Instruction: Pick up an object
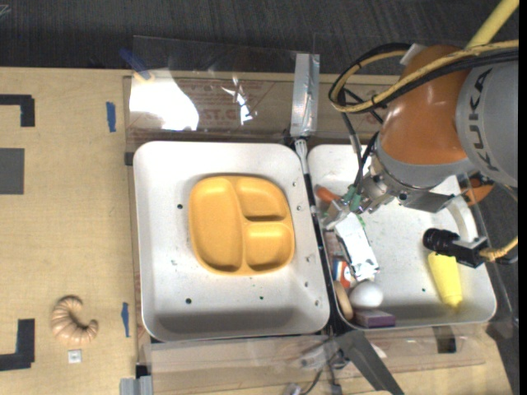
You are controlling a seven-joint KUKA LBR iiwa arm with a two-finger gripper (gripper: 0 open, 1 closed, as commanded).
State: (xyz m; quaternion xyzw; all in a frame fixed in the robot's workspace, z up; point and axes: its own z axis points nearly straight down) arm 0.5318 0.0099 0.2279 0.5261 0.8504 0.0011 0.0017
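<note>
The end effector (342, 216) hangs low in the right bin (403, 257) (spread or pressed together, I cannot tell). The white egg (367, 294) lies near it, toward the view's bottom edge.

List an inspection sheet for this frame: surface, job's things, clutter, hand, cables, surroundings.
Surface: two white bins, left bin and right bin, on a tan bench.
Job's things: yellow divided plate in the left bin; yellow banana-like item, white egg-shaped thing, purple item and white flat box in the right bin.
Clutter: pinkish curled toy on the bench, outside the bins.
Hand: hand low over the right bin's left side.
Cables: yellow cables loop over the arm.
Surroundings: clear plastic sheet behind the left bin; blue tape marks on the bench.
</note>
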